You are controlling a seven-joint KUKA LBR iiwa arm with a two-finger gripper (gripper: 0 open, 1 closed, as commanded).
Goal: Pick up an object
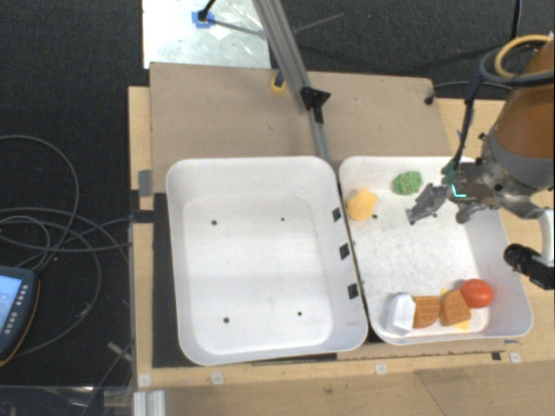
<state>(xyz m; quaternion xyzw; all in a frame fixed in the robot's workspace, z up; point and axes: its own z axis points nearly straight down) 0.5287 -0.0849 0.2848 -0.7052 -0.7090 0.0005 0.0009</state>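
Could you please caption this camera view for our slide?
Gripper hovers above the right bin near a green object.

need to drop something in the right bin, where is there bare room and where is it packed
Bare floor runs through the right bin's middle, between the yellow piece and green piece above and the bottom row below. Crowded: that bottom row, white block, orange pieces, red ball. The gripper hangs over the upper part.
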